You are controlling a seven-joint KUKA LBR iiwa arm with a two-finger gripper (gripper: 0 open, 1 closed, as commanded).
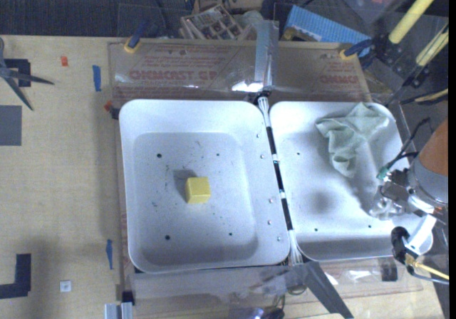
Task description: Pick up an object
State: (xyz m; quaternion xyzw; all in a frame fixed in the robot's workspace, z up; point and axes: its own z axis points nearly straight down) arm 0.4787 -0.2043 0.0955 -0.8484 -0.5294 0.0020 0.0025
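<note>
Yellow block [198, 190] alone in left bin [142, 125], crumpled cloth [350, 139] beside claw [381, 200]

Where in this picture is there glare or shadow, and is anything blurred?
Camera view: glare on the clear plastic sheet behind the bins; a soft shadow left of the small yellow block; another shadow on the right white bin's floor; the gripper looks slightly blurred.
</note>
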